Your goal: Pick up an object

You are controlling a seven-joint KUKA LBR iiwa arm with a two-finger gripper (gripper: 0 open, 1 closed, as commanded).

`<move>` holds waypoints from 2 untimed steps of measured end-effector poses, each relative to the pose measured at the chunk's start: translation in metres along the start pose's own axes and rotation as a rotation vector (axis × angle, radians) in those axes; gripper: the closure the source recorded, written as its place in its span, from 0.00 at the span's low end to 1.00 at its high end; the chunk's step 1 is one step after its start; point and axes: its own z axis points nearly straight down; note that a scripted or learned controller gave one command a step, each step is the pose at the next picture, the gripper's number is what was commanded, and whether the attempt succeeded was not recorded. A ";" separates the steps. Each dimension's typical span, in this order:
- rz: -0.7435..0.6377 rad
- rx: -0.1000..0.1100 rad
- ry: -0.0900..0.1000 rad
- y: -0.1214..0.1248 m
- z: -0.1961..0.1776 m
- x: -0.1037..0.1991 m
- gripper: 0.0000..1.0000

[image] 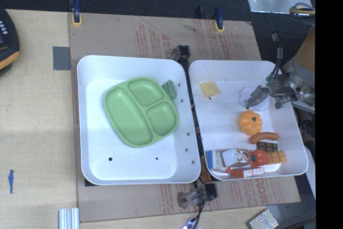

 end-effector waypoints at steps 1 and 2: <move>-0.006 0.000 0.004 -0.007 0.104 0.021 0.00; -0.008 -0.007 0.000 -0.005 0.088 0.018 1.00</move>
